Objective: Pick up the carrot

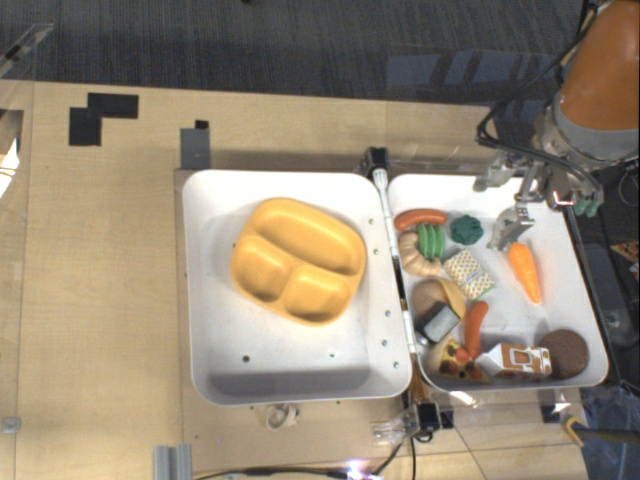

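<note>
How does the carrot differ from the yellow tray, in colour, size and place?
The carrot is orange, while the yellow tray is yellow. The carrot is small, slim and tapered; the tray is far larger, rounded, with three compartments. The carrot lies in the right bin just below the gripper; the tray lies in the left bin. Both lie flat.

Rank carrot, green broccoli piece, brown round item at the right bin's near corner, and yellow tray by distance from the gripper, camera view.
From the gripper:
1. carrot, just below it, right bin.
2. green broccoli piece, to its left.
3. brown round item, bottom right corner.
4. yellow tray, in the left bin.
</note>
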`<state>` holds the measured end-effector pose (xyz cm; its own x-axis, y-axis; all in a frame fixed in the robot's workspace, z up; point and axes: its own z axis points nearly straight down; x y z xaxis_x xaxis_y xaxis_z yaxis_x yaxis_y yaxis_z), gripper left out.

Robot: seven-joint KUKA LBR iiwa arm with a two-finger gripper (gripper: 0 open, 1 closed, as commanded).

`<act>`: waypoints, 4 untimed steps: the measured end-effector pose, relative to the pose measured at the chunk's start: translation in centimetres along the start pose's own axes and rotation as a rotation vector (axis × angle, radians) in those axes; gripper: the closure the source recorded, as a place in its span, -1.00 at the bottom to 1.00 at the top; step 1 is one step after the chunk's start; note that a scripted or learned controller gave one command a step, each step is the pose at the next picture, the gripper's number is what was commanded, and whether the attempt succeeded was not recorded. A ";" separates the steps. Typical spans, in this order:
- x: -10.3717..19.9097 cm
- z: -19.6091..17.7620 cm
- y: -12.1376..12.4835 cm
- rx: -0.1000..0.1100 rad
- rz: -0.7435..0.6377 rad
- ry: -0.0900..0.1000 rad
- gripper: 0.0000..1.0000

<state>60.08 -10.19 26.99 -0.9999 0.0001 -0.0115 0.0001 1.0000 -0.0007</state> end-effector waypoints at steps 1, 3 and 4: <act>-0.2 6.4 -5.2 0.000 -0.099 0.004 -1.00; 2.8 18.1 -10.2 0.001 -0.197 -0.003 -1.00; 5.8 17.9 -8.2 0.002 0.147 -0.006 -1.00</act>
<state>54.50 -18.39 9.00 -0.9890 0.1470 -0.0172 0.1470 0.9891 -0.0008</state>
